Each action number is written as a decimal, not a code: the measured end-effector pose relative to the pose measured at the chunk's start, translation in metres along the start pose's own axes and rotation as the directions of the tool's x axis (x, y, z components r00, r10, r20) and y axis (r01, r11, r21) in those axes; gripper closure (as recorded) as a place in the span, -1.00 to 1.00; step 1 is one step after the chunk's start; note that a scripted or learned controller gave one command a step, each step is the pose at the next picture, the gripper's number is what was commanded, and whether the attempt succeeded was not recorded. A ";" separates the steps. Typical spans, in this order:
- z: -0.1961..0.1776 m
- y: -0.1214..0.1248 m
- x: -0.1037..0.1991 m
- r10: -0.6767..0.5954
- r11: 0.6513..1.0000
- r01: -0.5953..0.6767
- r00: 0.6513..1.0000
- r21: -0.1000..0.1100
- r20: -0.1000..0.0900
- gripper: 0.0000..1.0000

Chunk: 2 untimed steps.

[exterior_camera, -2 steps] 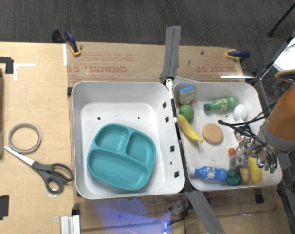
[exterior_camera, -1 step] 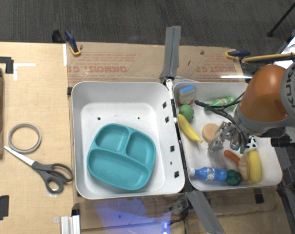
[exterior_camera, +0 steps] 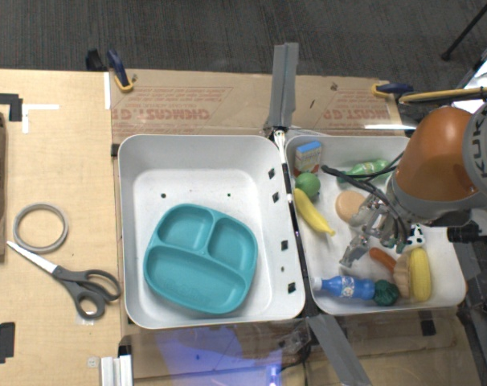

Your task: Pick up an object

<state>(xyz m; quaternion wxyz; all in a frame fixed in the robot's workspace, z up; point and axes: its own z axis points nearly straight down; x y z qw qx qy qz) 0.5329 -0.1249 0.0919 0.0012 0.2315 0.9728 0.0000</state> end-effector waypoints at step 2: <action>-0.001 -0.030 -0.061 0.056 0.998 -0.056 0.998 0.000 0.002 -1.00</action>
